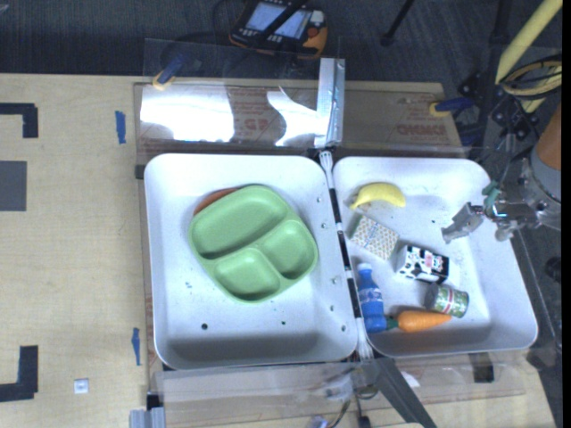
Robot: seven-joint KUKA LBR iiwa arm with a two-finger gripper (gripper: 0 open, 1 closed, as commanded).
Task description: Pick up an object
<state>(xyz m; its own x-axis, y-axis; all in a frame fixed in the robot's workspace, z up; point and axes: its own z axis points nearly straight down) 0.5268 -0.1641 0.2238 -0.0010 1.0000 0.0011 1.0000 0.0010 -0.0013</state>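
The right bin (pixel 522 315) holds a yellow banana (pixel 378 194), a patterned packet (pixel 375 237), a black-and-white carton (pixel 421 263), a green can (pixel 448 300), an orange carrot (pixel 423 321) and a blue bottle (pixel 368 297). My gripper (pixel 482 227) hangs over the right side of this bin, to the right of and slightly above the carton. It is open, with nothing between its fingers (pixel 457 224). The arm comes in from the right edge.
The left bin (pixel 169 310) holds a green divided plate (pixel 253 242) with something orange half hidden under its upper left rim. A clear plastic sheet and a metal strip (pixel 330 101) lie behind the bins. Cables and stands crowd the far right.
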